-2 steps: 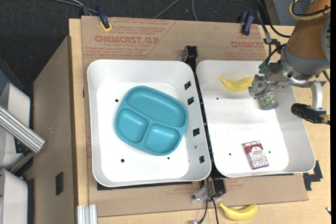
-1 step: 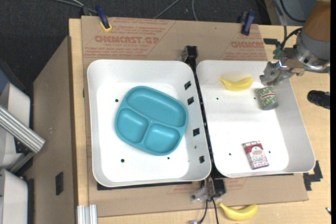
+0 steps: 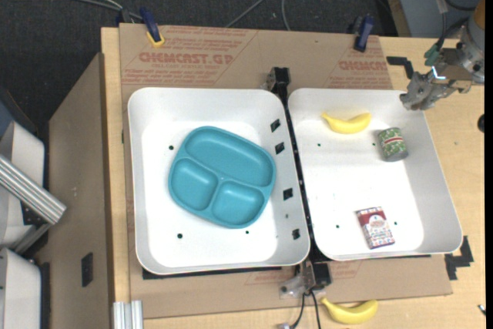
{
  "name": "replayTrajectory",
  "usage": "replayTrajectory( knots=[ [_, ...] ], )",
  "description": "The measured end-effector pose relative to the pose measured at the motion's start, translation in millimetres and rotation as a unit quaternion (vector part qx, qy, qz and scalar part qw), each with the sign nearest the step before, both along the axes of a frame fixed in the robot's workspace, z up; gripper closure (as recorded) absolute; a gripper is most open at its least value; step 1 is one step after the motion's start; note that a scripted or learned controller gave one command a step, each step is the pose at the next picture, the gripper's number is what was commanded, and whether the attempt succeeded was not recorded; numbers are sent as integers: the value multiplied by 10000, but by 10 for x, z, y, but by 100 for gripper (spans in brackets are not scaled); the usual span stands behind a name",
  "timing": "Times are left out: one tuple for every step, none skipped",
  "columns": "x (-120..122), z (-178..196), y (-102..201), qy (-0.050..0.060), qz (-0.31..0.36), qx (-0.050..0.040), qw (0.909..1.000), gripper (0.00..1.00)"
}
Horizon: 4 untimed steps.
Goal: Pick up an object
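Left bin: your teal divided plate lies flat near its middle. Right bin: a banana by the far edge; a small green can on its side toward the far right corner; a red card box near the front edge. A second banana sits at the bench's front edge. The gripper hangs above the right bin's far right corner, carrying nothing; you cannot tell its spread.
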State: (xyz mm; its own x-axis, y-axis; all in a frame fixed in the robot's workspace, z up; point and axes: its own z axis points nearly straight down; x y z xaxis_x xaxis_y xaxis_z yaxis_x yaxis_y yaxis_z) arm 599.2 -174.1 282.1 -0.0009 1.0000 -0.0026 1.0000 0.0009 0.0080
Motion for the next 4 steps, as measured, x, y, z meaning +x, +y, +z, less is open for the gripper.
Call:
replayTrajectory(
  knots=[
    [-101,-142,538,55,21,26,10000,100],
    [-101,-333,1092,59,26,26,10000,100],
    [-95,-289,1638,46,31,27,10000,100],
    [-98,-470,2088,63,18,21,10000,100]
  ],
)
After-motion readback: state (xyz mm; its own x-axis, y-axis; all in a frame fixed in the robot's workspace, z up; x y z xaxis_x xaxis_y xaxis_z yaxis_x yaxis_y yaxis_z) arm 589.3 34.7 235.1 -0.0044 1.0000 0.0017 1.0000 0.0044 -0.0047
